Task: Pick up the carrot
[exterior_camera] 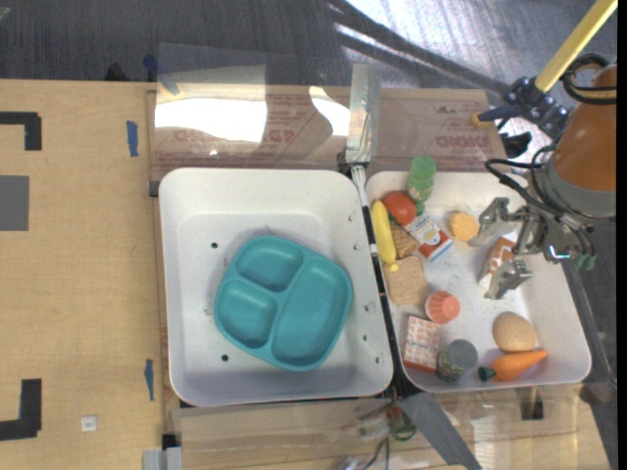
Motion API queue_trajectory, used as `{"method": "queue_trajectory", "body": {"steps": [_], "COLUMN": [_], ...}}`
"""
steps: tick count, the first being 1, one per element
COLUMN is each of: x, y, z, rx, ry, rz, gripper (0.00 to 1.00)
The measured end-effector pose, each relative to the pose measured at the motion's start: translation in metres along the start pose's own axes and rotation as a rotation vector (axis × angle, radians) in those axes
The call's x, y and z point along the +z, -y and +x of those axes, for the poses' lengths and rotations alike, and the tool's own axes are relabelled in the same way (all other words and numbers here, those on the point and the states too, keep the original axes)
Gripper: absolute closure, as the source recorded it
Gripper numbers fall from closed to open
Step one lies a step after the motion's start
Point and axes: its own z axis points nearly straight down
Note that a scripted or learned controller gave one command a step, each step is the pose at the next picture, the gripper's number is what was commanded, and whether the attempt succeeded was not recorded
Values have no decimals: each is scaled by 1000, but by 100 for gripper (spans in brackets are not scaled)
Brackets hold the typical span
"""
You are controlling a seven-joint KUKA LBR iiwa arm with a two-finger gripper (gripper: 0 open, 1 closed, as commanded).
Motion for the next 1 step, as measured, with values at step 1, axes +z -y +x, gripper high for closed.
{"method": "queue_trajectory", "body": {"steps": [1], "x": [74], "y": [3], "z": [-108], "rx": [6], "ry": [-7], "rz": [-3], "gripper": [0]}}
